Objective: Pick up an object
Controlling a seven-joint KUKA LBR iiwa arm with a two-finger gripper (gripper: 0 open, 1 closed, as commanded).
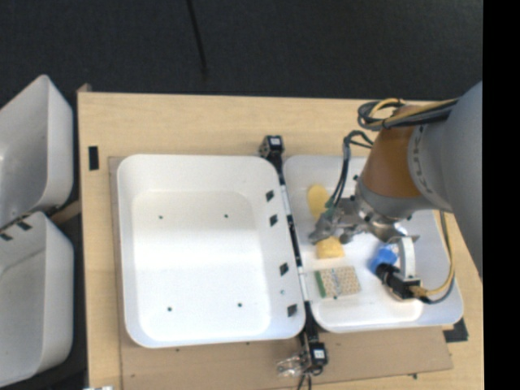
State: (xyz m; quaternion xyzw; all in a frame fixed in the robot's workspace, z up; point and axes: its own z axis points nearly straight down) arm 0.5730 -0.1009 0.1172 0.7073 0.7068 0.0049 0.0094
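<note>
My pincer (329,232) hung low in the right bin (431,315), just above a yellow piece (329,249); I couldn't tell its spread. Crowded neighbours, like the dotted card (338,282), risked a nudged miss.

1. A shallow white plastic bin (195,250) with rounded corners lies to the left of the claw (329,222), its right rim just beside it.
2. A second shallow white plastic bin (366,325) lies under and around the claw.
3. Small black clips (285,269) sit in a row along the seam between the bins, just left of the claw.
4. A small black fitting (271,145) stands at the far end of that seam, and another (313,353) at its near end.
5. A pale wooden bench top (97,299) bears both bins.
6. Two white moulded plastic shells (28,145) stand well apart from the claw, far to its left.
7. Dark floor (244,31) lies beyond the bench, crossed by a thin dark cable (193,23).
</note>
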